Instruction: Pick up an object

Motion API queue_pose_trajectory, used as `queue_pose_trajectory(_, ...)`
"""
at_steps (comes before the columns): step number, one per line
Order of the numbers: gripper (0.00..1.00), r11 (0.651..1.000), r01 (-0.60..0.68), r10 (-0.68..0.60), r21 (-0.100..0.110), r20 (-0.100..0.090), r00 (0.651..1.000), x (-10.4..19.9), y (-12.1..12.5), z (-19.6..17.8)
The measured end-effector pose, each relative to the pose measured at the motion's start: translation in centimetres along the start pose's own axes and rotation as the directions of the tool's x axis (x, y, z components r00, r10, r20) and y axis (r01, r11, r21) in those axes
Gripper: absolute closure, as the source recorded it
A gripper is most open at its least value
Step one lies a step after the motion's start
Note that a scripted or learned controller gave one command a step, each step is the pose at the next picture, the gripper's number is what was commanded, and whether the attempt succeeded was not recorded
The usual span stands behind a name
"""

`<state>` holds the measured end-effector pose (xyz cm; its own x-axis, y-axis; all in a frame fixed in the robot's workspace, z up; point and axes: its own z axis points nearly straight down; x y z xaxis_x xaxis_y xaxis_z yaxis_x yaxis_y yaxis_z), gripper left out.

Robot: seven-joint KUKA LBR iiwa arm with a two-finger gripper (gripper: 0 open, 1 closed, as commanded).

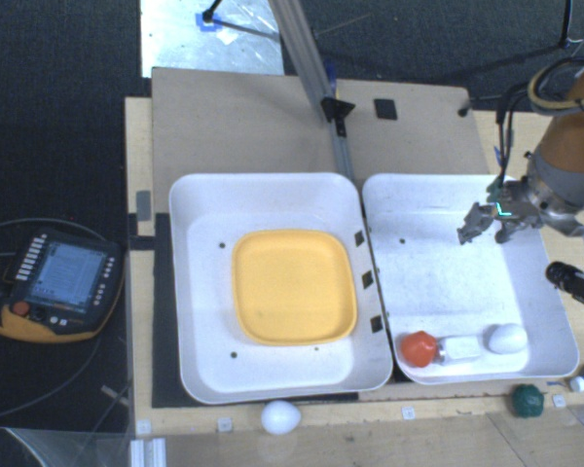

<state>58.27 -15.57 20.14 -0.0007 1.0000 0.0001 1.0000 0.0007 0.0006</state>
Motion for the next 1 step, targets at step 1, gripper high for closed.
queue_pose_trajectory(1, 0.00, 1.000, 0.000, 0.000, 0.000, 0.000, 1.000, 0.00, 0.01, -0.01)
